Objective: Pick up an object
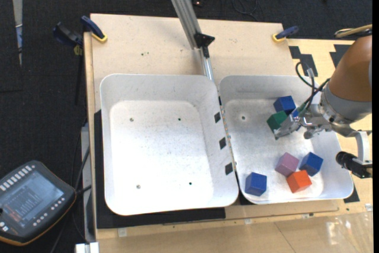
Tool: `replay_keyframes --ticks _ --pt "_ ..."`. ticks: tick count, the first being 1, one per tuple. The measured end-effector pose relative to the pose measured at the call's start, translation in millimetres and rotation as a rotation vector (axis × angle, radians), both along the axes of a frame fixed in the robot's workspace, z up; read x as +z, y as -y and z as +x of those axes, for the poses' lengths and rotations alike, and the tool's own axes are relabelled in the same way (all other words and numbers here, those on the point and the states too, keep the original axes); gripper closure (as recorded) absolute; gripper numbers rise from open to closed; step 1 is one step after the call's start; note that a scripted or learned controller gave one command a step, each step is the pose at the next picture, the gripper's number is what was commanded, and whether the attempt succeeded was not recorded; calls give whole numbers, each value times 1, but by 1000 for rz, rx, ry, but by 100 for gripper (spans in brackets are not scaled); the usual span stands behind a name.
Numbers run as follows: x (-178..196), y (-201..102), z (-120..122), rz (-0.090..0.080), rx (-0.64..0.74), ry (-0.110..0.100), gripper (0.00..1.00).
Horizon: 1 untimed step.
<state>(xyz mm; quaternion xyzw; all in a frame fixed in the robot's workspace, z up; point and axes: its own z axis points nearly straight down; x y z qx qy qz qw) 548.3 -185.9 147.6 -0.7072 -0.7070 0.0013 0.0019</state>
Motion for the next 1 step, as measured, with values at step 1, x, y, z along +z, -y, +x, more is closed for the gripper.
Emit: replay_keyframes --ticks 1 --pt "-53 -1 -1 0 0 1 0"
